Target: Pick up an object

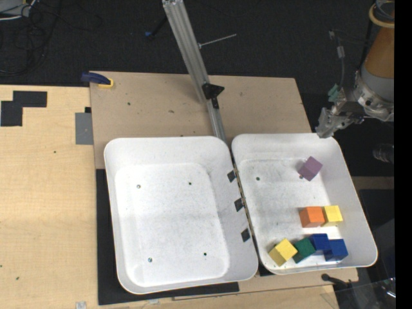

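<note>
Claw: your gripper point(326, 126) hung past the far right corner of the right bin point(358, 198), outside its rim. I cannot tell how it stood; the tip was small and dark against the black floor. You would see nothing between its tips from this angle.
Arm: the arm point(380, 63) came in from the right edge, its orange band above the grey wrist, high above the bench.
Nearest object: the purple block point(310, 168) lay tilted in the far part of the right bin, near the claw but apart from it.
Middle pair: the orange block point(313, 217) and the small yellow block point(333, 214) sat touching, side by side, toward the bin's right wall.
Front cluster: the larger yellow block point(282, 252), the green block point(304, 248) and the blue blocks point(329, 246) crowded the near rim in a row, pressed together.
Left bin: the left bin point(122, 156) lay just beside the right one, the two joined by black clips point(237, 204).
Behind: a slanted aluminium rail point(192, 56) rose from the wooden bench point(45, 172) between the bins.
</note>
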`<state>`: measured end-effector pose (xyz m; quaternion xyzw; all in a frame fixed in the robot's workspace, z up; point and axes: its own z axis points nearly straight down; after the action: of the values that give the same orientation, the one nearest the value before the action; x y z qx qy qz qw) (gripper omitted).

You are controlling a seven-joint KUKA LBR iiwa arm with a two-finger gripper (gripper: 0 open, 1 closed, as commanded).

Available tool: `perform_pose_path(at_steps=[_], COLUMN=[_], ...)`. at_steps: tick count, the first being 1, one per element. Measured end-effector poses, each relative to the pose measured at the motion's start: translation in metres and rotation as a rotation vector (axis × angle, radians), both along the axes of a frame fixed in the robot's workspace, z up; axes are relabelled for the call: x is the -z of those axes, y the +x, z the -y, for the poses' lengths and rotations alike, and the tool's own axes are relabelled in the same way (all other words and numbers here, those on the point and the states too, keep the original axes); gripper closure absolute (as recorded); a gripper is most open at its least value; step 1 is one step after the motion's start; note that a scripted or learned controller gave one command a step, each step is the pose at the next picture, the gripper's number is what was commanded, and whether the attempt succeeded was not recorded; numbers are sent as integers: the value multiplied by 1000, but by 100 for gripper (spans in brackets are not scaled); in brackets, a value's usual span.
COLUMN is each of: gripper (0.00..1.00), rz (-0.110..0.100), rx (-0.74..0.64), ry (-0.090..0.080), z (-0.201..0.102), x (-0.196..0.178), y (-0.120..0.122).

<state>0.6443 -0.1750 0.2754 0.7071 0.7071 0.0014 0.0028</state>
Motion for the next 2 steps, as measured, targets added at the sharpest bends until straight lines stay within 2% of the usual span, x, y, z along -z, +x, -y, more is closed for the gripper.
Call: perform_pose_path(at_steps=[1, 2], gripper=[100, 100], rz=[-4, -11], rx=[-2, -3], ry=[1, 4], z=[1, -45], x=[-24, -8], y=[0, -12])
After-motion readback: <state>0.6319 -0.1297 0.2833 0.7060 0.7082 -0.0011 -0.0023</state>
